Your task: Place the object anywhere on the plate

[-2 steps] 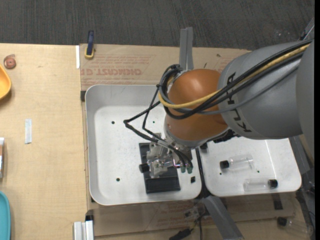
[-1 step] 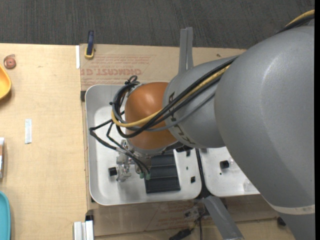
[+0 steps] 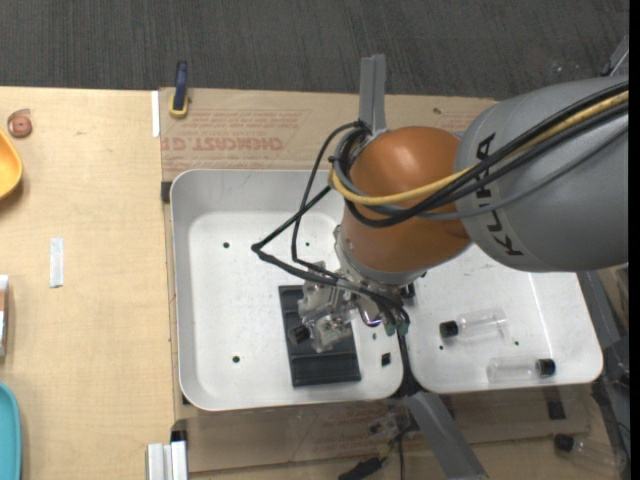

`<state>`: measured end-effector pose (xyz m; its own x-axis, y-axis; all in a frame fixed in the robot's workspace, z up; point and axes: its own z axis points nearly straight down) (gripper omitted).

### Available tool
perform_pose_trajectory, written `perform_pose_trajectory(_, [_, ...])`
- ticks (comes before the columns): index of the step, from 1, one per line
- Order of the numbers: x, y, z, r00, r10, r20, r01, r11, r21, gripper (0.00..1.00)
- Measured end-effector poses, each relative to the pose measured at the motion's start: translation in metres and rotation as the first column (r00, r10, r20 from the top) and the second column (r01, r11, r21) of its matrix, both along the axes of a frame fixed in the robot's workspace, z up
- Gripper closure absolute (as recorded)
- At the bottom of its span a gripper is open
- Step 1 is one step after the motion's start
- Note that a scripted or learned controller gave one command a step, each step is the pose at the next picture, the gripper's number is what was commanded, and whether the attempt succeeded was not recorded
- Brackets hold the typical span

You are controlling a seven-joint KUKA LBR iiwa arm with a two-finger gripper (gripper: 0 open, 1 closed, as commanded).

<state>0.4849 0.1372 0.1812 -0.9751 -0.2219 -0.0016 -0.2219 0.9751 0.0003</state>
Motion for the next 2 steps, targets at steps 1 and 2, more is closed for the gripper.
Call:
perform_pose_trajectory(1, [0.0039,0.0215,0.0791,0.934,0.357,0.002,-0.357,0.934,0.001,1.00])
perform_pose_trajectory(2, [0.0039,0.0213,0.0790,0.934,0.358,0.002,-0.358,0.934,0.001,0.00])
